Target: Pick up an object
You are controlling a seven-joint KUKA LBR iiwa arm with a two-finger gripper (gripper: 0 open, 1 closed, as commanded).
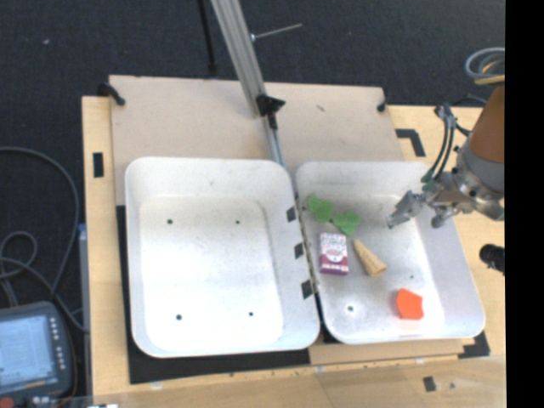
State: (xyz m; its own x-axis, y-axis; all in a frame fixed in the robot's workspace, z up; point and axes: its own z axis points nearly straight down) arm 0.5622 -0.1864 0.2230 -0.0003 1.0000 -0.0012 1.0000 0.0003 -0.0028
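The right bin (442, 253) holds a purple and white box (334, 254), a green leafy piece (331, 213), a tan wedge (369, 258) and an orange block (410, 304). My gripper (418, 212) hangs over the bin's upper right part, to the right of the green piece and well above the orange block. Its fingers (401, 212) are spread with nothing between them.
The left bin (136, 228) lies beside the right one. A metal pole (242, 49) slants up from between the bins at the back. Cables and a pendant (30, 347) lie at the left, off the bench.
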